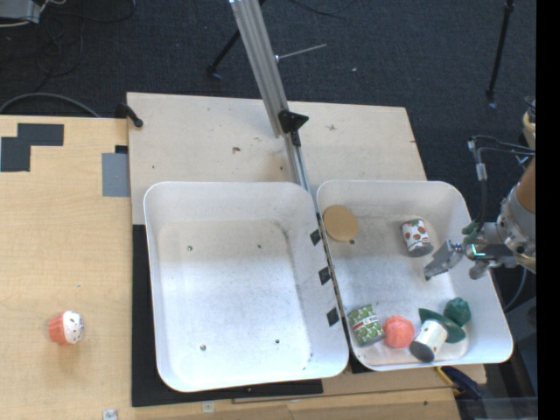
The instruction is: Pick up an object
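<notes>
Gripper point(455, 262): at the right rim of the right bin, above its floor; the fingers are small and blurred, so I cannot tell how far apart they stand, and nothing shows between them.
Patterned cup point(417, 236): the nearest object, just left of the gripper, lying on its side in the right bin's upper part, apart from the gripper.
Tan disc point(340, 223): near the right bin's left wall, upper part.
Lower cluster: green patterned packet point(363, 324), red-orange ball point(399, 332), white cylinder with dark end point(428, 339) and dark green piece point(456, 311), close together along the near edge.
Right bin point(385, 191): white, shallow, holds all of these.
Left bin point(227, 296): white, just beside the right one.
Outside the bins: small red and white object point(66, 328) on the wooden surface at far left.
</notes>
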`<state>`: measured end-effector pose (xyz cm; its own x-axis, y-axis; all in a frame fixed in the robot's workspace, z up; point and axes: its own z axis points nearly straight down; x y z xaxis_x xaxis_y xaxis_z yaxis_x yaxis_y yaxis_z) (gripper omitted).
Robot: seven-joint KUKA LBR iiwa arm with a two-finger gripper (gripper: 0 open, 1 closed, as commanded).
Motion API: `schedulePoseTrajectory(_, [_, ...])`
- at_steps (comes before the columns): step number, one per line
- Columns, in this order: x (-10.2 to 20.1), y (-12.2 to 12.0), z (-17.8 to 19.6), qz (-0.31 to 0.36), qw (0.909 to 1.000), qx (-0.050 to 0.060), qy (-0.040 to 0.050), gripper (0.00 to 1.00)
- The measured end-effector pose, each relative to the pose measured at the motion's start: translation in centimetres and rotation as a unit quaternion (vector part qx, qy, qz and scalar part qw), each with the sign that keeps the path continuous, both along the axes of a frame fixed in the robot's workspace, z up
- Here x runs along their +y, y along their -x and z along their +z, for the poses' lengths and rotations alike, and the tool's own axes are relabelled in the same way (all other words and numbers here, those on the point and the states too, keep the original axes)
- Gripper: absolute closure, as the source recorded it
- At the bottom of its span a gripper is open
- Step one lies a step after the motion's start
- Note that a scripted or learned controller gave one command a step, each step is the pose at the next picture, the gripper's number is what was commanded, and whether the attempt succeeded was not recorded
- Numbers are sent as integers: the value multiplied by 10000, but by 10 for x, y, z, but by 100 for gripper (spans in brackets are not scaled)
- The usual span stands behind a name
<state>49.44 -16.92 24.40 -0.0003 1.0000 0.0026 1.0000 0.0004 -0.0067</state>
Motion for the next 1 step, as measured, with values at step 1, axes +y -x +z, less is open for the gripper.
schedulePoseTrajectory(1, [-1,-1,2,-12,10000,-21,7,0])
